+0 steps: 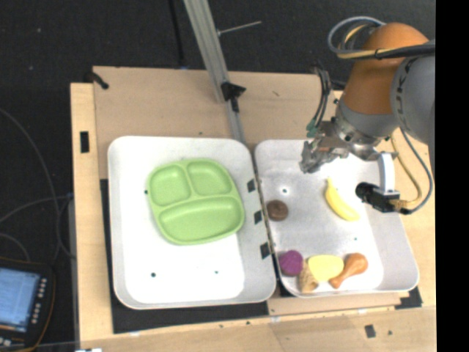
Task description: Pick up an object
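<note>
Risk is a miss: the tool (314,160) hangs over bare floor at the far end of the right bin (293,160), and whether it is parted or closed cannot be told. Nearest prize is the banana (340,201), just beside and nearer the camera — curved, likely to roll. Brown ball (277,210) sits further left; purple ball (291,262), yellow piece (324,265) and drumstick (349,268) crowd together, well apart from the tool. Green tray (195,201) fills the left bin (132,270).

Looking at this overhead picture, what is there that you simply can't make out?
- Gripper over the right white bin: its fingertips are small and blurred, so open or shut is unclear.
- Pale wedge-shaped item at the bin's near edge: partly covered by the yellow block, identity unclear.
- Small round brown object: too small to identify.
- Grey arm: cut off by the right edge.
</note>
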`<state>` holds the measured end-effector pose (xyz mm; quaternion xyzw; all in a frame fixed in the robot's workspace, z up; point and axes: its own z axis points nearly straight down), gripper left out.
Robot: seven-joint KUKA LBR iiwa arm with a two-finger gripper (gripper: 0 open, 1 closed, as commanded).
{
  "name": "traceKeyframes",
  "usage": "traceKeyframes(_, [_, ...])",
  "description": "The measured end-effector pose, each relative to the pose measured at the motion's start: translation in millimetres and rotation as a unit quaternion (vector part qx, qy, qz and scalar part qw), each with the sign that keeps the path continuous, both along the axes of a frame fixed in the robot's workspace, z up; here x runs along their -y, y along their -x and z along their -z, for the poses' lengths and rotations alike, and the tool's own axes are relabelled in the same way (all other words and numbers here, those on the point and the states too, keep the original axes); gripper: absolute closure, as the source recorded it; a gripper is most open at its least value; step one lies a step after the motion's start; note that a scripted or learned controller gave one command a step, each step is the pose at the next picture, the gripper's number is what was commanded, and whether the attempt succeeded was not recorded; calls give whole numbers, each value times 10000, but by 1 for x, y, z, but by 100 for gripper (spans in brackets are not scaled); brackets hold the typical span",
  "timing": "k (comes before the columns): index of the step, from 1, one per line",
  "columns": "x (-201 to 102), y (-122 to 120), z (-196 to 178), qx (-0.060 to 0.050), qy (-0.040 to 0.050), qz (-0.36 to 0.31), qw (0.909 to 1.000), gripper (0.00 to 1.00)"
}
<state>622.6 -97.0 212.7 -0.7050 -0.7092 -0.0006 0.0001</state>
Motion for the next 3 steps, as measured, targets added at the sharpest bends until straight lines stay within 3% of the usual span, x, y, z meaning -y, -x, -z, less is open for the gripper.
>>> traceKeyframes(2, [-107,25,-30,0,-8,-8,10000,100])
traceKeyframes(3, [-165,32,-21,-10,-5,-11,10000,100])
